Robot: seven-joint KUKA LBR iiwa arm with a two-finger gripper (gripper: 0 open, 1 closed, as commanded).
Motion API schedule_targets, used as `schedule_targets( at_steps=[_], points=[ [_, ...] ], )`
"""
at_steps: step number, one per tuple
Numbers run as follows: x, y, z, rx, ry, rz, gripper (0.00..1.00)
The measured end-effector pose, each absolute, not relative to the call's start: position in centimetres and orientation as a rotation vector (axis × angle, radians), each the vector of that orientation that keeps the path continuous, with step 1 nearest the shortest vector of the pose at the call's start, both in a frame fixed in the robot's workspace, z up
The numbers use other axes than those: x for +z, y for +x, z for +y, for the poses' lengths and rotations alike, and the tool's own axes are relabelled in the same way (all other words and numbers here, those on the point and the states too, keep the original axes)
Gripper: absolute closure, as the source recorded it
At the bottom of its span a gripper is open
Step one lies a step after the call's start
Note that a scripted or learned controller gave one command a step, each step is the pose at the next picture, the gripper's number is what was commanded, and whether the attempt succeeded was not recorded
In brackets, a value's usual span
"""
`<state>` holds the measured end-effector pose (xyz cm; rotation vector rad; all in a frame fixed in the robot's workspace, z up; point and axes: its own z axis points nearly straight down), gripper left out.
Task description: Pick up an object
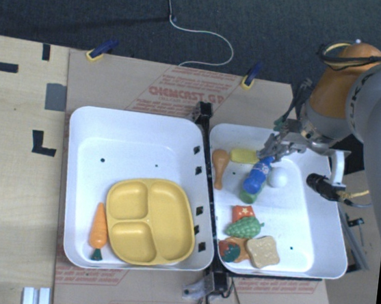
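Camera view is showing, nearest, a slice of toy bread [263, 251] and a green leafy toy [245, 226] lying at the front of the right bin [318, 232], while a yellow plate [149, 220] and a carrot [99, 227] are sitting in the left bin [88, 142]. Farther back, a blue bottle [255, 178] is lying tilted in the right bin beside a white ball [278, 178], and the gripper [278, 147] is hanging right over the bottle's top end. I cannot tell if it is gripping anything.
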<state>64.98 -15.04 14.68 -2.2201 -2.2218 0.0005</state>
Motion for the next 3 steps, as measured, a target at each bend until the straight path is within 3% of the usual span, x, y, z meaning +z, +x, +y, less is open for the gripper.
schedule_targets(
  at_steps=[1,2,3],
  points=[
    [20.5,65.8,-15.0,0.000,-2.219,-2.224,1.00],
    [22.2,65.8,-15.0,0.003,-2.217,-2.221,1.00],
    [22.7,62.2,-10.7,0.007,-2.212,-2.221,1.00]
  ],
)
